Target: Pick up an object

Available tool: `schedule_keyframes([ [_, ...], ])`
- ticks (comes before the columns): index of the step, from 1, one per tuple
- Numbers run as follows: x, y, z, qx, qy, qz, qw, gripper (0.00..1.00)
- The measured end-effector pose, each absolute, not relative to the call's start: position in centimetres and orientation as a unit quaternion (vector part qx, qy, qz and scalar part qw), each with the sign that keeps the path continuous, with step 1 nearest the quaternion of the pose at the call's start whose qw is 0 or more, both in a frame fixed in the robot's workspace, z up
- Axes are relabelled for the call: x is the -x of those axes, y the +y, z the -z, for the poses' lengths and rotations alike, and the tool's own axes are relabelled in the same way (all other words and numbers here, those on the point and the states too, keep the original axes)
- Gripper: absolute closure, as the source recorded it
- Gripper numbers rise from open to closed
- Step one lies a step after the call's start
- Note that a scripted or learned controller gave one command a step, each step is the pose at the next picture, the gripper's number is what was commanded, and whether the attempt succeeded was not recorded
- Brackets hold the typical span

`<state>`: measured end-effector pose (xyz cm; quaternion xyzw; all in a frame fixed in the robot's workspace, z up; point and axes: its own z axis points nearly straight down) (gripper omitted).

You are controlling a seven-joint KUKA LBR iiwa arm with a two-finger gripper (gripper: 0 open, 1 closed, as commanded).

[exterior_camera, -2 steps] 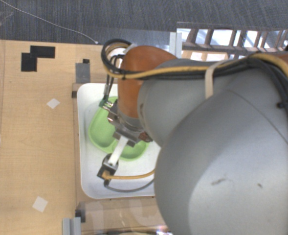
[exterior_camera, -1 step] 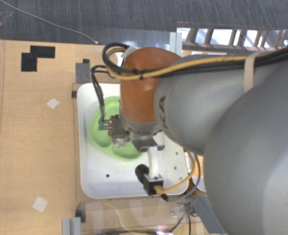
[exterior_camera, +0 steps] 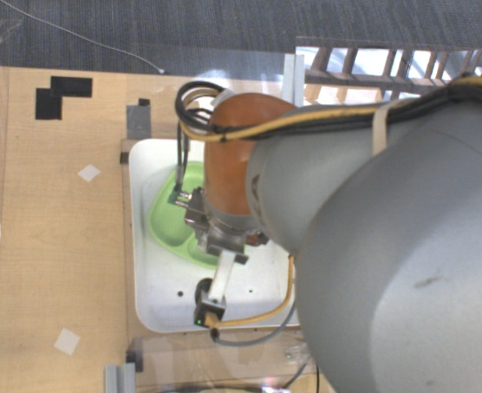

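**Gripper low over green thing in white bin**

The grey arm looms nearest, covering the white bin's right side. Its gripper hangs over the bin's middle; whether it is released or grasping anything cannot be told. A lime-green rounded thing lies in the bin against its left wall, partly under the wrist. Its visible long axis runs along that wall, and no pointing end can be made out. Beyond the bin's far-left corner, black patches mark the bench.
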<state>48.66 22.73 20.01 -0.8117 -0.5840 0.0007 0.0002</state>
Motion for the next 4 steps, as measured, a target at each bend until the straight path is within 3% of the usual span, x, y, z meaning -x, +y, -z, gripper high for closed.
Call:
schedule_keyframes([
  [1, -49.0, 23.5, -24.7, 0.652, -0.758, 0.0021, -0.001, 1.00],
  [2, -48.8, 22.7, -22.3, 0.352, -0.936, 0.0018, -0.002, 1.00],
  [3, -49.5, 21.8, -23.6, 0.066, -0.998, 0.0018, -0.003, 1.00],
  [4, -48.7, 23.6, -21.8, 0.260, -0.966, 0.0015, -0.001, 1.00],
])
